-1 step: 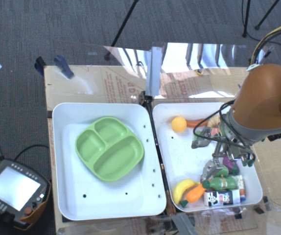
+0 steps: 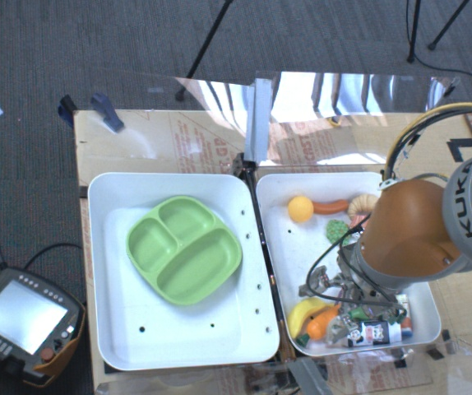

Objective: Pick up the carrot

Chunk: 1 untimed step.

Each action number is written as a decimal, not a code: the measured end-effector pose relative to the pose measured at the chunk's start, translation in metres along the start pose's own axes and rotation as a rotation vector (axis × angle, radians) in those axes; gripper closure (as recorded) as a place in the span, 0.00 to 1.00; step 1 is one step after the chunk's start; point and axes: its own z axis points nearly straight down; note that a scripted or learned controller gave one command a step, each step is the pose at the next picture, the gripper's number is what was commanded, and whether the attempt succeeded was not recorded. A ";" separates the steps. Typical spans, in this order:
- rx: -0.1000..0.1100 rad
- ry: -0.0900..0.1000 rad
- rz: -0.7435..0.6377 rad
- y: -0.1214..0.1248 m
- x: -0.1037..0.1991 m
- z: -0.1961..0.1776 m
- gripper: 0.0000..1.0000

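In the right bin (image 2: 279, 220), the carrot (image 2: 331, 207) is seen lying near the far wall, its long axis running roughly left to right across the view, parallel to that wall. Its left end lies just beside a small orange ball (image 2: 301, 209); its right end meets a pale, ridged item (image 2: 364, 203) that is partly hidden by the arm's orange band (image 2: 404, 225). A green leafy piece (image 2: 337, 230) lies just below it.

The gripper (image 2: 353, 296) is placed low over the near part of the same bin, above a cluster made up of a banana (image 2: 305, 313), a small orange fruit (image 2: 321, 326) and a dark labelled bottle (image 2: 375, 332). Its state cannot be told: the wrist and cabling cover the working end, and nothing can be made out in its hold.

The relation on which the coming move turns is judged to be this: the carrot lies away from the gripper toward the bin's far side and slightly to the view's left, with the green piece between the two. A travel toward the far wall would therefore be called for, and a closing direction set across the carrot's length, near to far, would probably be wanted. The ball close against one end and the ridged item against the other are judged to leave little room lengthwise, so a grasp at mid-length is favoured.

The left bin (image 2: 113, 204) is occupied by a green divided plate (image 2: 183, 248).
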 end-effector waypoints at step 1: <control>-0.004 0.008 -0.067 -0.002 0.006 0.048 0.00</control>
